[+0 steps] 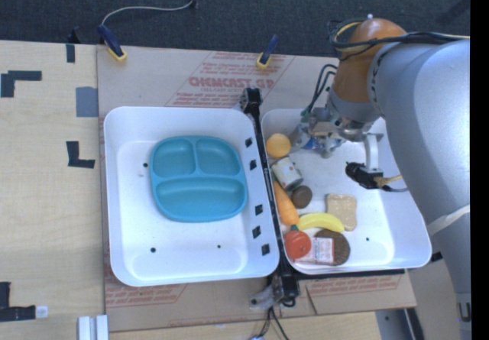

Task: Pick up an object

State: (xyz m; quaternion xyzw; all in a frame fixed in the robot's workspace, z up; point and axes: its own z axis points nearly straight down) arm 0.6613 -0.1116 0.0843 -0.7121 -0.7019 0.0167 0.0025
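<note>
Looks like the reach-in step, nothing lifted yet. Gripper (325, 136) hanging low over the back of the right bin (397, 243), just beside the orange-yellow round fruit (278, 145) and the small can (288, 173). Can't tell the jaw state at all, too much cabling and metal bunched up down there, so no calling it wide or narrow. Nothing visibly held either.

Next move, best guess: settle on one target, line up straight over it, drop, close. Probably trickiest along the divider side, where everything sits packed tight together, so grabbing one without nudging a neighbour takes care.

Head count, right bin:
- 1 round fruit, back left
- 1 can, lying tilted
- 1 brown ball-shaped thing (302, 196), touching the can's end
- 1 carrot (284, 206) along the left wall
- 1 banana (321, 221)
- 1 slice of bread (341, 210)
- 1 tomato (298, 244)
- 1 dark round item (340, 247) with a pale label across it, front

Left bin (126, 254): 1 blue divided plate (199, 178), three compartments, nothing else in there.

Bench: 2 yellow clamps (267, 53) at the cardboard's back edge.
</note>
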